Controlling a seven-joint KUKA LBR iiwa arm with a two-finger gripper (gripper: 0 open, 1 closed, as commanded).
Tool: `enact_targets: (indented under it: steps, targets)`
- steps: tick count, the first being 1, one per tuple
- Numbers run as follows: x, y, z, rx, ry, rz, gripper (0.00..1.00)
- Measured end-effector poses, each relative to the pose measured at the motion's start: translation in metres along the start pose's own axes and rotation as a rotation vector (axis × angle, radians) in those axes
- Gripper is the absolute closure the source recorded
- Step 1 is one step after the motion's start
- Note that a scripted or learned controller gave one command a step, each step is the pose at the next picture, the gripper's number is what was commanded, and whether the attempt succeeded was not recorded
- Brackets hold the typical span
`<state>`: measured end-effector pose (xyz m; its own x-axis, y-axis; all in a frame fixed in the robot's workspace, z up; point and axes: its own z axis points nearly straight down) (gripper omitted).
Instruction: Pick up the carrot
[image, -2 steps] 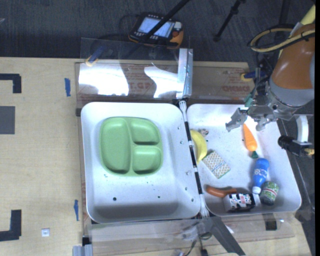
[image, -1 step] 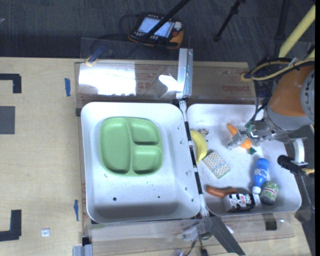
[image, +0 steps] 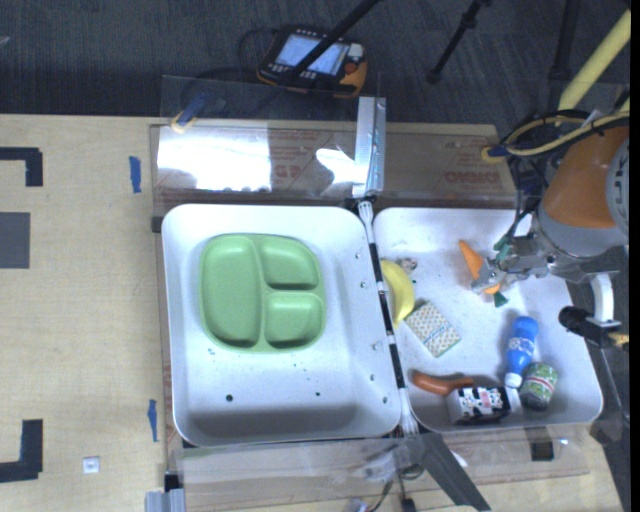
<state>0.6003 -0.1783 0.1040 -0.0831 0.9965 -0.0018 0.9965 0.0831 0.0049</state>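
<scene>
Nearest the camera, along the lower edge of the right bin (image: 590, 405), lay a black-and-white carton (image: 482, 402) on its side, with a reddish-brown sausage (image: 440, 381) touching its upper left end. Just to the right of the carton sat a small green can (image: 541, 385). A blue bottle (image: 519, 348) with a white cap lay tilted directly above the carton and beside the can.

Further up, left of the bin's centre, a patterned sponge (image: 433, 328) rested flat. A yellow banana (image: 400, 287) lay against the bin's left wall, touching the sponge's upper left corner.

The left bin (image: 190, 400) occupied the centre of the frame and held a green divided plate (image: 262, 291), positioned in its upper half.

The carrot (image: 471, 259) lay in the upper part of the right bin, orange, tilted, its lower end toward the gripper. The gripper (image: 497, 281) stood at the right side of this bin, immediately beside the carrot's lower right end. Whether the fingers were spread or pressed together could not be told, and no object was visibly pinched between them. The grey arm with its orange band (image: 583, 190) entered from the right edge of the frame.

Farthest away, beyond the bins at the top of the frame, a handheld controller (image: 312, 60) rested on the dark floor.
</scene>
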Motion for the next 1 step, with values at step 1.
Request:
enact_targets:
  steps: [1]
  targets:
    - [0.0488,0.0446,-0.0998,0.003,0.001,-0.010,1.00]
